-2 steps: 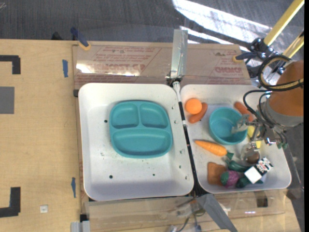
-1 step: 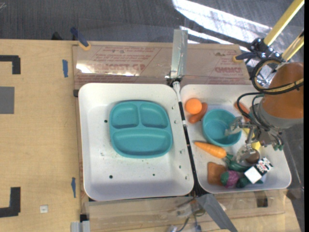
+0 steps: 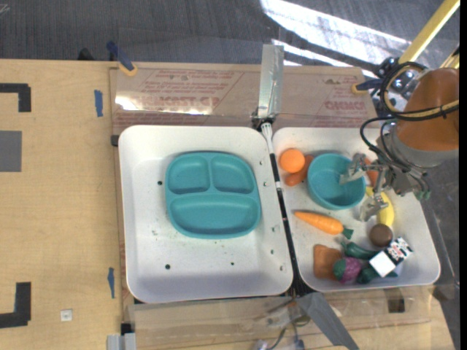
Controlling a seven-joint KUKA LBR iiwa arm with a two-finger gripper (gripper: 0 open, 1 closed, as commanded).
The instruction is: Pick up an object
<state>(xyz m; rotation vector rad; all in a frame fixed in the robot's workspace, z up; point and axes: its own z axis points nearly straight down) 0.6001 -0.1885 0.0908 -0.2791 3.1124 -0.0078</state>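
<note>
My gripper [image 3: 366, 188] hangs low over the right bin [image 3: 430, 257], at the right rim of a teal bowl [image 3: 332, 181]. Its fingers stand open: one fingertip [image 3: 357, 166] is over the bowl's far rim, the other [image 3: 373, 208] is beside a yellow banana [image 3: 386, 214]. A small orange-red piece [image 3: 373, 175] shows between the fingers, and I cannot tell if it is touched. Also in this bin are an orange ball [image 3: 292, 160], a carrot [image 3: 319, 222], a brown round thing [image 3: 379, 234], an orange block [image 3: 325, 259], a purple piece [image 3: 348, 270] and a white die-like box [image 3: 389, 257].
The left bin [image 3: 139, 217] holds a teal divided plate [image 3: 212, 195]. A raised divider [image 3: 277, 195] separates the bins. The arm's orange band [image 3: 434, 108] and cables overhang the right bin's far right corner. Brown bench surface lies to the left.
</note>
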